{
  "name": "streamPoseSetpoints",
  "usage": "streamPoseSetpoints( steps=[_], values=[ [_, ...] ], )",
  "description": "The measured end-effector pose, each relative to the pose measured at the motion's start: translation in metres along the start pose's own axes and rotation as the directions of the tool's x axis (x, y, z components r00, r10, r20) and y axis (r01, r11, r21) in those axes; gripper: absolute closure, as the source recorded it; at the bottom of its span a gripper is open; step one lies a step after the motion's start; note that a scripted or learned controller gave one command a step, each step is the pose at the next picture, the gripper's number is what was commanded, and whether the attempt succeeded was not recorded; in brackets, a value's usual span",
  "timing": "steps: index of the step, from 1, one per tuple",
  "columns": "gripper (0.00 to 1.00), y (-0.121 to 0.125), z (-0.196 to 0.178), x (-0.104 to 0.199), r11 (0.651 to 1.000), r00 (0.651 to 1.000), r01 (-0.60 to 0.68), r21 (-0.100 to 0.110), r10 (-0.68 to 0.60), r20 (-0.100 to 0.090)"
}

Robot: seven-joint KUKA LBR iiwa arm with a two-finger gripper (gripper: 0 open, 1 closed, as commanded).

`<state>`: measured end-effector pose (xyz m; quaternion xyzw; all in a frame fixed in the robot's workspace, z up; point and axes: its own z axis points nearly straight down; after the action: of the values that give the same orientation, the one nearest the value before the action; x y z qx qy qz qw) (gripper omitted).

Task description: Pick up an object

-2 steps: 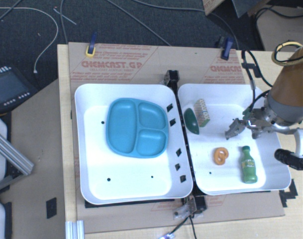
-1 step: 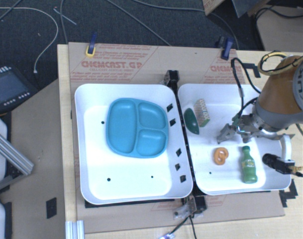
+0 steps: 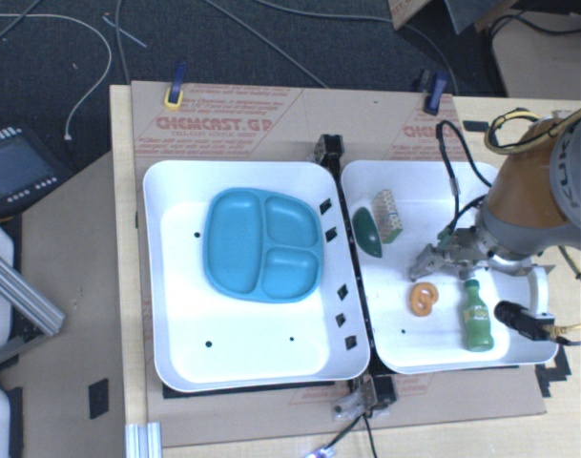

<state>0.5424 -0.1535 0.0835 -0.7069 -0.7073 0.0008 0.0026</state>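
Pretzel [image 3: 424, 300], green bottle [image 3: 477, 317], dark green object [image 3: 367, 231] in right bin [image 3: 404, 351], blue divided plate [image 3: 263, 244] in left bin [image 3: 176, 332], jaws spread.

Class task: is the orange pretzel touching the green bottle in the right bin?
Apart. The camera view shows white bin floor between the pretzel and the green bottle.

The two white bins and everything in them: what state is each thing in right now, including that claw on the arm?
Blue divided plate: flat in the left bin, compartments bare.
Green bottle: lying on its side in the right bin.
Pretzel: lying flat, loose.
Dark green object: lying by the divider.
Clear ridged object: lying beside it.
Gripper: low above the pretzel, holding nothing.
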Motion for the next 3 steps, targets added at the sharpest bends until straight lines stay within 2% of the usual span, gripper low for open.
streamPoseSetpoints(
  steps=[1, 3],
  values=[
    [1.00, 0.001, -0.012, 0.000, 1.000, 1.000, -0.001, -0.004, 0.001, 0.001],
    [1.00, 0.003, -0.141, 0.000, 1.000, 1.000, 0.001, -0.012, -0.001, 0.004]
  ],
)
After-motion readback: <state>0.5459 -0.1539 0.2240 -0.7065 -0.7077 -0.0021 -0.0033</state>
